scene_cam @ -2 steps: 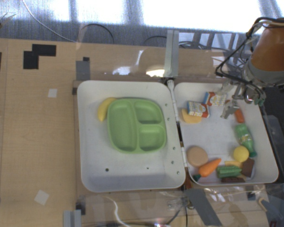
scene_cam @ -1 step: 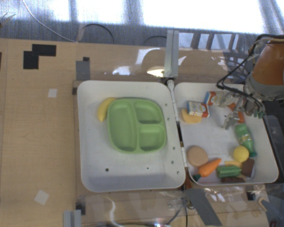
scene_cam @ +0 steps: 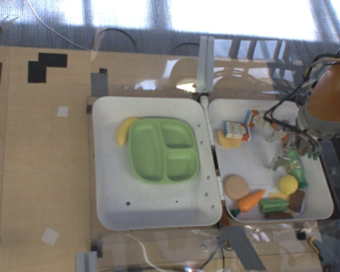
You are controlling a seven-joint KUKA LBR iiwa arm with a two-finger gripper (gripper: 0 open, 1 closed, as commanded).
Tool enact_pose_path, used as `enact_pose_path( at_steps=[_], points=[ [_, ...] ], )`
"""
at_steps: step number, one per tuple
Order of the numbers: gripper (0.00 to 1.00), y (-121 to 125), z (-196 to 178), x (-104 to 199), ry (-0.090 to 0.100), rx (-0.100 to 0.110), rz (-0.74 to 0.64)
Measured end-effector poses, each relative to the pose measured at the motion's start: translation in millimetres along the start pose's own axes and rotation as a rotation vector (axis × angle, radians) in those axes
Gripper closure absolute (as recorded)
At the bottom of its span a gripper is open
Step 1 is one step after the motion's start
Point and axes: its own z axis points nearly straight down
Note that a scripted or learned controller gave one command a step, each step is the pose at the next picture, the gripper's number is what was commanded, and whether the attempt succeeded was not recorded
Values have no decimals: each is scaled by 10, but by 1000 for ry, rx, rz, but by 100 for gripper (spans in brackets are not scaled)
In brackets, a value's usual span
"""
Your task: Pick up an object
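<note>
The right bin (scene_cam: pixel 254 162) holds several toy foods. Among them are a small white carton (scene_cam: pixel 236 130), a yellow cheese wedge (scene_cam: pixel 228 141), a tan round bun (scene_cam: pixel 236 186) and an orange carrot (scene_cam: pixel 251 200). There are also a yellow lemon (scene_cam: pixel 288 184), a green vegetable (scene_cam: pixel 273 205), a brown block (scene_cam: pixel 297 200) and a green bottle-like piece (scene_cam: pixel 298 171). My gripper (scene_cam: pixel 281 158) hangs low over the bin's right side, just left of the green piece and above the lemon. The arm's orange band (scene_cam: pixel 330 98) hides the bin's far right corner.
The left bin (scene_cam: pixel 114 200) carries a green divided plate (scene_cam: pixel 163 150) with a banana (scene_cam: pixel 123 130) at its upper left. A metal divider post (scene_cam: pixel 204 67) rises behind the two bins. Black cables (scene_cam: pixel 283 103) loop beside the wrist.
</note>
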Motion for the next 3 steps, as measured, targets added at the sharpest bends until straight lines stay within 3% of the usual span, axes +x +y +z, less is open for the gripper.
enact_pose_path(
  at_steps=[1, 2, 3],
  points=[
    [100, 23, -155, -53, -17, 1, -7],
    [100, 155, -1442, 430, -11, 0, 135],
    [100, 492, -1406, 1180, 3, -2, 134]
  ],
)
